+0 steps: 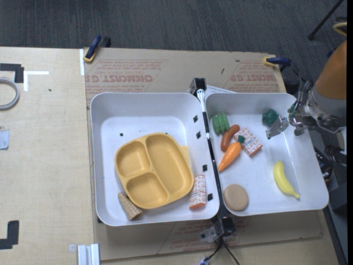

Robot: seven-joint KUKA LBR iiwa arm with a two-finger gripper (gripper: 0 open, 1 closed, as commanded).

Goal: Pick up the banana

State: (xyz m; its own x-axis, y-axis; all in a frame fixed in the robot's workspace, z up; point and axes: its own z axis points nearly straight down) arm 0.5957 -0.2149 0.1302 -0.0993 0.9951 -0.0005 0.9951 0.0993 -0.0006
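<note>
In the right bin (pixel 259 203), near its right wall and toward the front, the banana (pixel 285 179) lies alone on the white floor, its length running roughly front to back and its tip pointing to the front corner. The pincer (pixel 277 127) hangs above the back right part of the same bin, well apart from the banana, and nothing is between its tips; whether it stands wide or narrow I cannot tell, since it is small and blurred against the arm (pixel 331 87). From here the likeliest trouble is a miss at the wall: the banana sits close to the bin's sloping side, so a pincer coming down could strike the rim or nudge the fruit against the wall instead of straddling it. Its curved, smooth skin could also roll or slip out if gripped near an end instead of across the middle. The other things in this bin, a carrot (pixel 230 155), a sausage (pixel 229 137), a green piece (pixel 220 122), a small carton (pixel 250 141) and a round biscuit (pixel 236 197), lie to the left and should not interfere. The left bin (pixel 105 159) holds a yellow divided plate (pixel 153 170). The arm is cut off at the right edge, and a dark green thing (pixel 269 116) beside the pincer is too small to name.
</note>
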